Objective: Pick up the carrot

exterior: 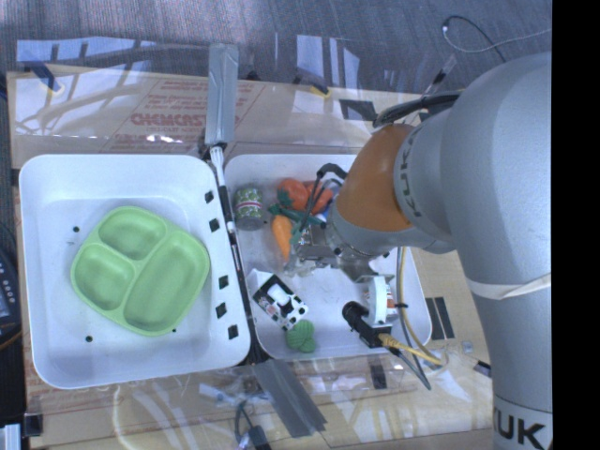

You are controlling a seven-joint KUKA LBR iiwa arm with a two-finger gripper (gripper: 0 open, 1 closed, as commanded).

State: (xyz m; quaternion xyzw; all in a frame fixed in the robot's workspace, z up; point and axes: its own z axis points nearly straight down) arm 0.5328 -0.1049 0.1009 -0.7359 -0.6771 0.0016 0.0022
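The carrot [281, 236] is a small orange piece with green leaves at its far end. It lies in the right bin [412, 331], near that bin's left wall and towards the back. My gripper [307, 249] hangs low over the bin just right of the carrot, under the orange wrist band [375, 190]. The wrist hides much of the gripper, and I see nothing held in it.
Around the carrot sit a small green-labelled can [249, 206], a second orange item [302, 193] behind it, a black-and-white toy [279, 303] and a green broccoli-like piece [301, 337] near the front. The left bin [37, 251] holds a green divided plate [141, 268].
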